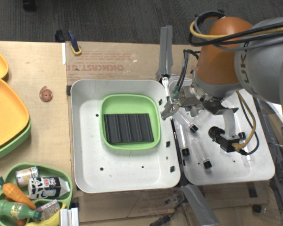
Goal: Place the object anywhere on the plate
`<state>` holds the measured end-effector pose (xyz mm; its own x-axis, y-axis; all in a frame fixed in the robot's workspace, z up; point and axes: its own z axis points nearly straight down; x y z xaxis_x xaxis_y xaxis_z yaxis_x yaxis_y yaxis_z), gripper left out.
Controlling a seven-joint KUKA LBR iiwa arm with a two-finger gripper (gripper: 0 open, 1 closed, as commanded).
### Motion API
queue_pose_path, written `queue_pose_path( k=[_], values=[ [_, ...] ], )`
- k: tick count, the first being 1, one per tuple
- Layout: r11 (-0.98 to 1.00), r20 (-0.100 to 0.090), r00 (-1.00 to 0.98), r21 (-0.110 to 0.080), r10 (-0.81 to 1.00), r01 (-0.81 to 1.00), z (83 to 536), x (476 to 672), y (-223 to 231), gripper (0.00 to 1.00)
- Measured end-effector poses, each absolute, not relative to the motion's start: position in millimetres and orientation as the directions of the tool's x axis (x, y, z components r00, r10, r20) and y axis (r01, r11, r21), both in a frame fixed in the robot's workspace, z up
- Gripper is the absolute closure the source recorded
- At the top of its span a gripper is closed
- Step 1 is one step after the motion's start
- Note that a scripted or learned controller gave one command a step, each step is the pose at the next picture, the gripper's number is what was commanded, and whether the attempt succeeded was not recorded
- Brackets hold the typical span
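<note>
A dark grey ridged rectangular object (pixel 128 128) lies flat in the middle of the green plate (pixel 130 102). The plate sits in the upper part of the left white bin (pixel 85 164). My gripper (pixel 194 147) hangs low over the left half of the right white bin (pixel 254 168), to the right of the plate and apart from the object. Nothing shows in its grasp. The arm's orange band and grey wrist cover much of the right bin's upper part.
The ridge between the two bins (pixel 177 145) runs just left of the gripper. On the bench at the left are stacked yellow and green plates (pixel 7 117), a green bowl of toy food (pixel 33 194) and a small pink disc (pixel 46 94).
</note>
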<state>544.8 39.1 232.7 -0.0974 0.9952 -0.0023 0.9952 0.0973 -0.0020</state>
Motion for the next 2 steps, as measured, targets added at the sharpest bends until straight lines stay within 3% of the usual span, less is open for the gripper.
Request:
queue_pose_path(
  k=[1, 2],
  values=[
    [0.033, -0.002, -0.033, -0.002, 0.999, 0.999, 241, 534.4, 47, 0.00],
    [-0.012, -0.002, 0.012, -0.005, 1.000, 1.000, 216, 533.4, 40, 0.00]
  ],
)
